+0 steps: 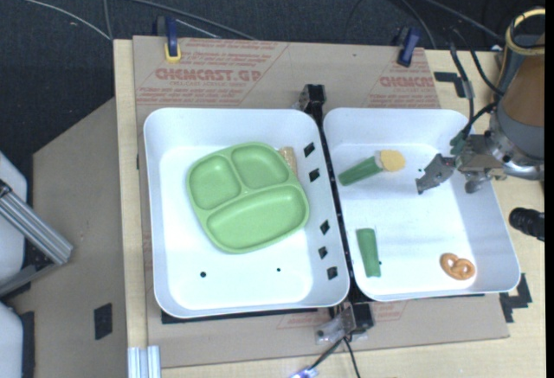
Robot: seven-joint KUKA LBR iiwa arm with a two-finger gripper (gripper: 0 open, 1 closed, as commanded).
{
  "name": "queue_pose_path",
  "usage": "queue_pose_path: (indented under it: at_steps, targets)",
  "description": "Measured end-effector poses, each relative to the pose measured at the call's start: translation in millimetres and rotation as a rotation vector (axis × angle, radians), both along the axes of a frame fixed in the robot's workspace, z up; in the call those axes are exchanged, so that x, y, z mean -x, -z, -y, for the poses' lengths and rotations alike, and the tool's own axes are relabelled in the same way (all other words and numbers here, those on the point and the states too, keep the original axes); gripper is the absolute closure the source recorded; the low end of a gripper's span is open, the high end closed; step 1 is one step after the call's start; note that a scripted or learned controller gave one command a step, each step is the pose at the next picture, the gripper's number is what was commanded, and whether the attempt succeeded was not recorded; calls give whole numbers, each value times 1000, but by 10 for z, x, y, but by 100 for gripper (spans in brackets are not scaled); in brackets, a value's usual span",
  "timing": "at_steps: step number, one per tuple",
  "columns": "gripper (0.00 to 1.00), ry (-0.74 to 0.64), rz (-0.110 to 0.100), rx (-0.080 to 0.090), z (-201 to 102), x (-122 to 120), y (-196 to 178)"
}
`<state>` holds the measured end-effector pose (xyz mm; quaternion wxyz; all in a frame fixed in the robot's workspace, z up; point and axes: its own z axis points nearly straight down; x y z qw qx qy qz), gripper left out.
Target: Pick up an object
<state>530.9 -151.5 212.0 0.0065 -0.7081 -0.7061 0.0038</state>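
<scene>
The right bin holds three small things. A green piece with a yellow end lies near its far left. Toward the front left lies a short green stick, and a brown pretzel rests at the front right. My gripper hangs over the right part of this bin, to the right of the yellow-ended piece and apart from it. Its fingers stand open with nothing between them.
The left bin carries a green divided plate with a small tan thing at its far edge. A black clip divider runs between the bins. Cables cross the dark floor behind the bench.
</scene>
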Motion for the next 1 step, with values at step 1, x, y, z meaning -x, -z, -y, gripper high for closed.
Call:
queue_pose_path:
  at_steps: [1]
  targets:
    - [0, -3, 13, 2, -3, -29, -67]
